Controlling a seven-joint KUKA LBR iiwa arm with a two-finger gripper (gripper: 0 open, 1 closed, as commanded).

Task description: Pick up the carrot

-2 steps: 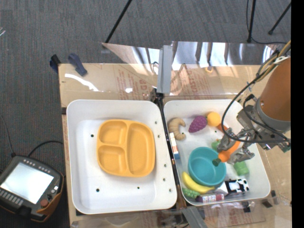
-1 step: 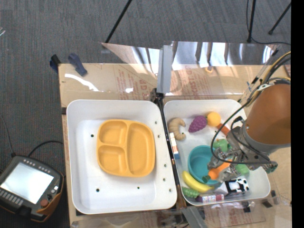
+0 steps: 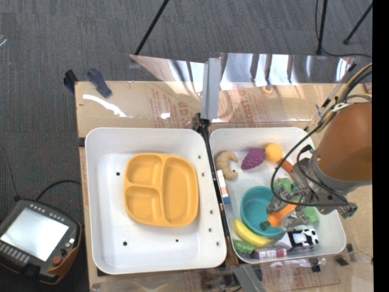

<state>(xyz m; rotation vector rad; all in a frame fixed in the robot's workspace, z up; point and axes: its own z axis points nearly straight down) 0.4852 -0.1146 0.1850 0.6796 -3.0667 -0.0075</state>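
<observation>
The carrot [image 3: 278, 216] is orange with a green tip and lies tilted over the right rim of a teal bowl [image 3: 255, 207] in the right bin [image 3: 340, 243]. My gripper [image 3: 290, 203] reaches down from the grey wrist under the orange band and is shut on the carrot's upper end. The carrot's green tip points down and left, toward the bowl's front edge. The wrist hides the top of the carrot.
Around the bowl are a tan curved piece [image 3: 228, 163], purple grapes [image 3: 253, 159], an orange fruit [image 3: 273, 152], a banana [image 3: 252, 233], a green item [image 3: 244, 246] and a black-and-white toy [image 3: 302, 238]. The left bin [image 3: 103, 145] holds a yellow divided plate [image 3: 161, 189].
</observation>
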